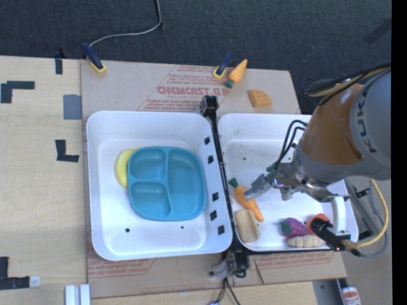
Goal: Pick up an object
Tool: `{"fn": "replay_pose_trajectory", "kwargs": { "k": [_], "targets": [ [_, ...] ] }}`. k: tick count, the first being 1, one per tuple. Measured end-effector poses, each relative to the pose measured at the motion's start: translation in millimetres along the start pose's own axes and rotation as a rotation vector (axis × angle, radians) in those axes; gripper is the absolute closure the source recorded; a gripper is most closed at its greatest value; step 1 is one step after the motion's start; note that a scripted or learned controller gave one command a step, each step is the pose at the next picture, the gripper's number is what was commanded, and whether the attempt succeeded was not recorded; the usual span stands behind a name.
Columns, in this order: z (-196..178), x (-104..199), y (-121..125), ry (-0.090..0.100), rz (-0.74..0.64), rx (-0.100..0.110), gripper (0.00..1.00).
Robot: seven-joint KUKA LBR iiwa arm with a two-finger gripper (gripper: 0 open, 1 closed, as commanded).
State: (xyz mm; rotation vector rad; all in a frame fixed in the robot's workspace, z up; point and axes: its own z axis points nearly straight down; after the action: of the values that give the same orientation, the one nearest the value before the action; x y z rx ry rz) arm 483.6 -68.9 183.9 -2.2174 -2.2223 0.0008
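Looking down from above, two shallow white bins sit side by side on a flat brown cardboard sheet, and a black strip runs between them. The left bin (102, 170) has smooth plastic walls with round corners. In it lies a blue tray (167, 183) with three dips, smooth and a bit shiny, and a curved yellow banana (121, 166) peeks out from under its left edge. The right bin (254, 135) has little dark marks on its floor. The big arm reaches in from the right, round and grey with a wide orange band, and thin black cables loop off it. The gripper (257, 187) is grey metal and points left and down, just above a small orange carrot (248, 203) with a green top. The gripper's tip is very near the carrot, but I cannot tell how far it is open or if it grips anything. Just below the carrot lies a pale tan bread roll (246, 225), long and soft-looking. To the right sits a bumpy purple grape bunch (295, 226), touching a tan lumpy piece (301, 240) below it. Outside the bins, on the cardboard, rest another orange carrot (238, 72) and a flat tan cracker (259, 98).
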Motion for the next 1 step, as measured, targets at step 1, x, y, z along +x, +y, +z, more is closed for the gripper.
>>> {"fn": "replay_pose_trajectory", "kwargs": {
  "k": [1],
  "targets": [
    [94.5,-26.7,1.9,-0.002,0.002,-0.007,0.0]
  ]
}}
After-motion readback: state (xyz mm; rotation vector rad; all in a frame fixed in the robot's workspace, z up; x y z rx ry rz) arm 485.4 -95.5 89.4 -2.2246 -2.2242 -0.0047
